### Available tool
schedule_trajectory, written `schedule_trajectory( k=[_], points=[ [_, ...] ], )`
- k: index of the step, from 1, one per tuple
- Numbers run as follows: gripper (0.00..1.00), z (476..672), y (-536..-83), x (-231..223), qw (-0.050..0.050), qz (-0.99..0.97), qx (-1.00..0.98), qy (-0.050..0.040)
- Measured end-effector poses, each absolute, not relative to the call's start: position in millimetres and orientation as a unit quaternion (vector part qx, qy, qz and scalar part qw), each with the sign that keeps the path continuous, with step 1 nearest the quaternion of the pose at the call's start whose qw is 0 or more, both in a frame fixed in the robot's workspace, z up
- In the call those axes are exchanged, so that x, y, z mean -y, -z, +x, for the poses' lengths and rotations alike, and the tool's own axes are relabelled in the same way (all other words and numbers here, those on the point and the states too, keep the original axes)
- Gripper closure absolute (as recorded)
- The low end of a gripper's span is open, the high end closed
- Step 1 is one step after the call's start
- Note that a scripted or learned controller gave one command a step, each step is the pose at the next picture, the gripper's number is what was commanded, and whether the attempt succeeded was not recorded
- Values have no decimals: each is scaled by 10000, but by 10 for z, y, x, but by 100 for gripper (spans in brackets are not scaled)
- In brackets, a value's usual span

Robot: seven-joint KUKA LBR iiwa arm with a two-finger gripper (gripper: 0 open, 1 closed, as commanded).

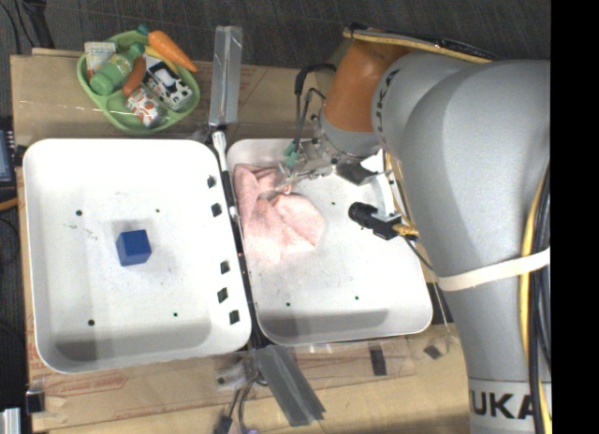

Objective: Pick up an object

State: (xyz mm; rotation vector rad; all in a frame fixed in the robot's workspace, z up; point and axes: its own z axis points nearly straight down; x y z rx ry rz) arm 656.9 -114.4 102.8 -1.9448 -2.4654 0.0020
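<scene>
At far left we see a green bowl [140, 86] of toy food behind the left bin [56, 236], where a blue cube [134, 246] lies. In the right bin [374, 301], a pink cloth [276, 217] lies by the divider; the gripper [298, 166] sits at its upper edge, apparently pinching a fold. We judge the grasp underway; next comes a straight lift.
</scene>
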Motion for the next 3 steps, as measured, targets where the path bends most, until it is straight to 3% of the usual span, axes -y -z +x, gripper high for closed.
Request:
schedule_trajectory(
  k=[1, 2, 3],
  points=[
    [0, 6569, -1027, 1142, 8, -6192, 7852, -7],
    [0, 6570, -929, 1130, 13, -6098, 7925, -5],
    [100, 6575, -1032, 1116, 17, -6077, 7942, -7]
  ],
)
